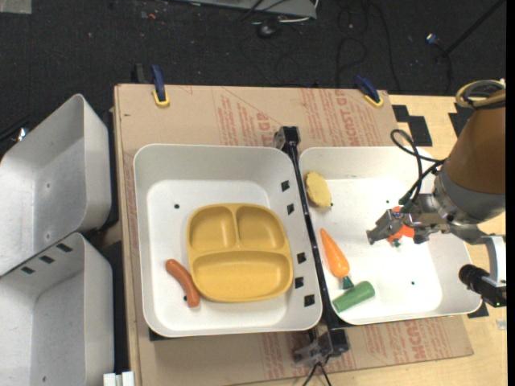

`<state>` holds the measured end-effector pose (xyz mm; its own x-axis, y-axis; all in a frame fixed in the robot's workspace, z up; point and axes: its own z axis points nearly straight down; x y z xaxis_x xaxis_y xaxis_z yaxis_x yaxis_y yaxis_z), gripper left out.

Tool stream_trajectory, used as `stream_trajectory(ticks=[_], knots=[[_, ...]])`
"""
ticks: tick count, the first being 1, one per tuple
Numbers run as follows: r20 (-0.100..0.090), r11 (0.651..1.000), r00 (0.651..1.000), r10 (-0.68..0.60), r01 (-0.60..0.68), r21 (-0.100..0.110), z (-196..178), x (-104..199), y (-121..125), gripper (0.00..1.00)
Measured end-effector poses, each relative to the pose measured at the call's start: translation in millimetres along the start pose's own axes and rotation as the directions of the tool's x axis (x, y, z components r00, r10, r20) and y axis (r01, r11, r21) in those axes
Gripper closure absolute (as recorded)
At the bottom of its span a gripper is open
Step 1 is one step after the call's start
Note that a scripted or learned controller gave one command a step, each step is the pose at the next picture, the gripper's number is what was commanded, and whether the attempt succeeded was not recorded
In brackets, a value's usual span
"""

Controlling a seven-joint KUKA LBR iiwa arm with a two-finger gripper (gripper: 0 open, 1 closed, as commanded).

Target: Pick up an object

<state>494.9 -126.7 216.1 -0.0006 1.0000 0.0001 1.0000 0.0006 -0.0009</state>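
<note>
1. My gripper (388,233) hangs over the right bin (418,166), well to the right of the carrot (335,252); whether it is shut or apart I cannot tell, since the tips are small and dark against the white floor; nothing shows between them.
2. My arm (476,167) reaches in from the right, its orange band above the grey wrist, over the bin's right rim.
3. The carrot, which I take as my landmark, lies on the right bin's floor near its left wall, orange body slanting with its green end pointing down and right.
4. Just below and right of the carrot lies a green cylinder (354,295), tilted, close to the carrot's green end; whether they touch I cannot tell.
5. Above and slightly left of the carrot sits a pale yellow lump (319,190), against the left wall of the same bin; apart from the carrot.
6. Left of the carrot, across the divider, the left bin (153,215) holds a yellow divided plate (239,252) with three compartments; it lies flat near the middle of that bin.
7. Further left of the carrot, past the plate, a red-orange sausage (183,282) lies slanted at the plate's lower-left edge, just beside it.
</note>
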Motion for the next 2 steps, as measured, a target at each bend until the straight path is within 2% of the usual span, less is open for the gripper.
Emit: stream_trajectory(ticks=[1,2], knots=[[-0.002,1.0,1.0,0.002,-0.002,0.006,63.3,4.6,0.9,0.0],[0.005,1.0,1.0,0.005,-0.005,-0.009,112.5,7.7,11.9,0.0]])
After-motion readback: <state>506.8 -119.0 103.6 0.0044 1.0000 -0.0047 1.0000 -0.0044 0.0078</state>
